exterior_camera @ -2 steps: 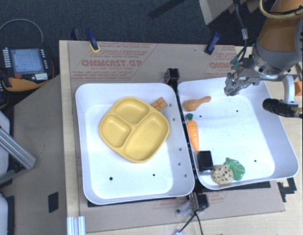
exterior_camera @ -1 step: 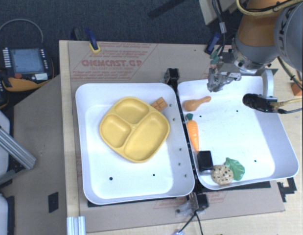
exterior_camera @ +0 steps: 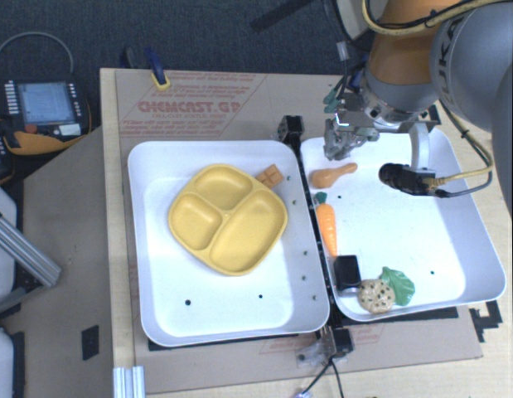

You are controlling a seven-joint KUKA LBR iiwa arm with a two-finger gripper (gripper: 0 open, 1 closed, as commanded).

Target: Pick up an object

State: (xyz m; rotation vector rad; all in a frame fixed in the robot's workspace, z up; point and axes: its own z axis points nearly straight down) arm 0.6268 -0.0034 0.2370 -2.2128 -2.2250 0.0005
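Note:
My gripper point(exterior_camera: 337, 146) hangs over the far left corner of the right bin point(exterior_camera: 455, 247), just above and left of a tan chicken-drumstick toy point(exterior_camera: 332, 174). Nothing shows between its fingers. An orange carrot point(exterior_camera: 326, 226) lies along the right bin's left wall below the drumstick. Near the front of that bin are a small black block point(exterior_camera: 347, 271), a speckled cookie point(exterior_camera: 375, 296) and a green leafy piece point(exterior_camera: 399, 283). In the left bin point(exterior_camera: 157, 305) sits a yellow divided plate point(exterior_camera: 228, 217) with a small brown block point(exterior_camera: 270, 176) at its far right edge.
A black cylindrical part point(exterior_camera: 409, 179) with a cable sticks out from the arm over the right bin's far side. A divider with screws point(exterior_camera: 310, 222) separates the two bins. A teach pendant point(exterior_camera: 45, 110) lies off the bench at far left.

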